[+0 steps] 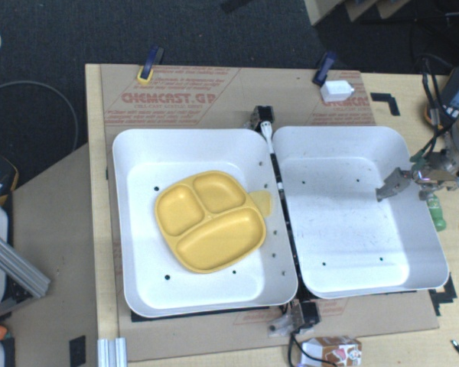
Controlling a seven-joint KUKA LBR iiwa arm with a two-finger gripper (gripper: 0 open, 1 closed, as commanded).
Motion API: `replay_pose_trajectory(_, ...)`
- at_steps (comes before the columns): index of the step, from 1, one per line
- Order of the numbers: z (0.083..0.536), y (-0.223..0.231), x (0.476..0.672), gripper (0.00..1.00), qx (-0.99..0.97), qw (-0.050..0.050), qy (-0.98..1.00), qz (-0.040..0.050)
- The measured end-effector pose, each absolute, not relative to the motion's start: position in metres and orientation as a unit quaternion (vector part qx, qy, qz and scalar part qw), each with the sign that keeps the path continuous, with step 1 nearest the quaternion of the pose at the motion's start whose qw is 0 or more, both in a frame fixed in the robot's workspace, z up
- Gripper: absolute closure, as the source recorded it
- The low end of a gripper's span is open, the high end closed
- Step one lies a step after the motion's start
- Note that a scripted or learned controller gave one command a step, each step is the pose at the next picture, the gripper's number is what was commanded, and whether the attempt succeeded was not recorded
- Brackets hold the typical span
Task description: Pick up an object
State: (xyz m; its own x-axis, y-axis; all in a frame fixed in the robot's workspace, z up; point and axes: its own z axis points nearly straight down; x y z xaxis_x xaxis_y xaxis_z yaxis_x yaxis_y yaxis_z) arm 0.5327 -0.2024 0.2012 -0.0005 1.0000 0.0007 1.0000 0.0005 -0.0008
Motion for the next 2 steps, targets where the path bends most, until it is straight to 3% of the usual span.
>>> replay_pose_trajectory(1, 0.399, -0.205, 0.496, 0.00, -0.707, -0.010, -0.708, -0.0044)
replay_pose_trajectory(2, 0.495, -0.168, 0.479, 0.00, -0.705, -0.007, -0.709, -0.0036)
